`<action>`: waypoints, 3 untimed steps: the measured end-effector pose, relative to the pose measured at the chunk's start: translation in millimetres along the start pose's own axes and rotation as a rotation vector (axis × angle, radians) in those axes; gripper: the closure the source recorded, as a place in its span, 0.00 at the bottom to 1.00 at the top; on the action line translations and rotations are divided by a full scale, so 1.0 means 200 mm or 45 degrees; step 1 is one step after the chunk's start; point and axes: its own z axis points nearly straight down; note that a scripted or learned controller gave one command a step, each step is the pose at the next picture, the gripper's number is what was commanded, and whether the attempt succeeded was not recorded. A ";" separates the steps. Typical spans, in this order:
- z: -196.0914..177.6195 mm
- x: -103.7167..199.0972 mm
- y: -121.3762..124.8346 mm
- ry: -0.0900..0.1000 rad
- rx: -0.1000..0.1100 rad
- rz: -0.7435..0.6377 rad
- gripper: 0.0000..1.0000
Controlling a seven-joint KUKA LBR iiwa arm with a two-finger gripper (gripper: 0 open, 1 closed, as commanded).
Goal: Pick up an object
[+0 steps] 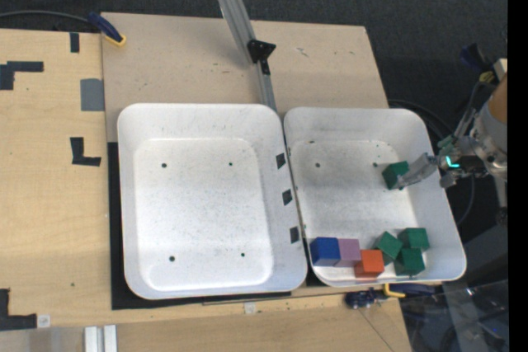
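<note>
The gripper (411, 174) reaches in from the right over the right bin (355, 113), near its right wall. A green block (395, 174) sits right at the gripper's tip, touching it or nearly so. Whether the block is held or rests on the bin floor is unclear from this angle. Along the front of the same bin lie a blue block (325, 251), a purple block (349, 250), an orange block (370, 261) and three green blocks (410, 260) clustered in the front right corner.
The left bin (198, 110) stands beside the right one, with small black clips along the shared edge. A slanted metal rail (235, 4) runs down to the gap between the bins. Cables hang by the arm at the far right.
</note>
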 end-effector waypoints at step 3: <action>0.45 0.02 -0.06 0.000 0.003 0.000 0.00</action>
